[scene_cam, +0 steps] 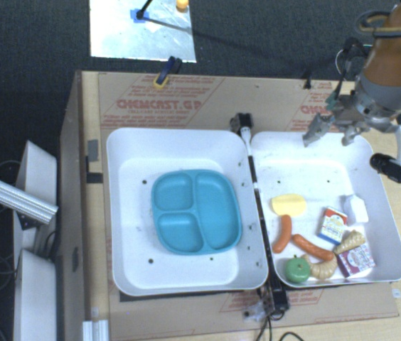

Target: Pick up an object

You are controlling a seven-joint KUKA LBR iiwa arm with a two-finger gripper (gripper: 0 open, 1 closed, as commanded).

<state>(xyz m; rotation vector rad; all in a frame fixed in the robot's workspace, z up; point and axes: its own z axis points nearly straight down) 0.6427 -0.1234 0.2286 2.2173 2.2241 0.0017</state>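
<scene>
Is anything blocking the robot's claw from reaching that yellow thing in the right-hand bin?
Nothing visible does. The gripper hangs over the far edge of the right white bin, its fingers spread. The flat yellow toy piece lies on the bin floor nearer the camera, with bare white floor between them. The orange sausage-shaped toy lies beyond it.

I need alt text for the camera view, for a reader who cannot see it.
The gripper hangs open over the far edge of the right bin, holding nothing. Toy foods lie in that bin's near corner, among them a yellow piece and two sausages. The left bin holds a blue divided plate.
</scene>
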